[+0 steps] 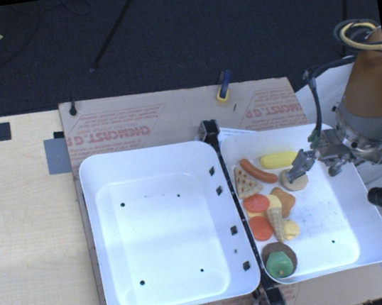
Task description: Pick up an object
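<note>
"Where was the grey arm with the orange band (370, 95) when you looked?"

"It reached in from the right, over the right shallow white plastic bin (349, 245). Its two-finger gripper (298, 167) hung low above the heap of toy food, right at a small round tan piece (295, 182)."

"Had it got hold of that?"

"I couldn't tell. The fingers were dark and bunched against the pile, so whether they were apart or together was beyond me, and I saw nothing plainly pinched between them."

"What else lay in that bin?"

"A yellow corn cob (278, 160) beside a reddish sausage (257, 171), a tan waffle wedge (246, 183) below them, two flat red-orange rounds (257, 204) near the divider, a pale cone-shaped piece (277, 222), and a green ball in a brown cup (279, 260) at the near corner."

"And the other bin?"

"The left shallow white plastic bin (105, 198) sat just beside it, both on a brown cardboard sheet (136, 124)."
</note>
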`<state>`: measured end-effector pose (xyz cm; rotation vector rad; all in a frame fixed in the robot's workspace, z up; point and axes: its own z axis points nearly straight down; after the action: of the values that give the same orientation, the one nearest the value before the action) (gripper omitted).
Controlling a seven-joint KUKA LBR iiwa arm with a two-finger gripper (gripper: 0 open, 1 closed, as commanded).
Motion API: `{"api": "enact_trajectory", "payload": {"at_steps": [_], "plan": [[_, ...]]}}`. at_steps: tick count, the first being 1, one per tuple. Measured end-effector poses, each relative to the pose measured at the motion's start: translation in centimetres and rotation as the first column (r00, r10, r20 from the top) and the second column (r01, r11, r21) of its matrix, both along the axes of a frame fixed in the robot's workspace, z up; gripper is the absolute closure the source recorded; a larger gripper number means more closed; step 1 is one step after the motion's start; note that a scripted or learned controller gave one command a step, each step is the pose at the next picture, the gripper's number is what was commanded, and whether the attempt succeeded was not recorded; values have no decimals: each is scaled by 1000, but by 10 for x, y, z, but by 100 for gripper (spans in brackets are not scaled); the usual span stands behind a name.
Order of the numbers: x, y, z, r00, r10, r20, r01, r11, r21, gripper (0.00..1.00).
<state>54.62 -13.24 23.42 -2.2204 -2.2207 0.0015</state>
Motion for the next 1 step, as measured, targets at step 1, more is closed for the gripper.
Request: {"api": "enact_trajectory", "payload": {"at_steps": [1], "plan": [[-35, 37, -128, 1000, -2, -14, 2, 1000, 5, 0]]}}
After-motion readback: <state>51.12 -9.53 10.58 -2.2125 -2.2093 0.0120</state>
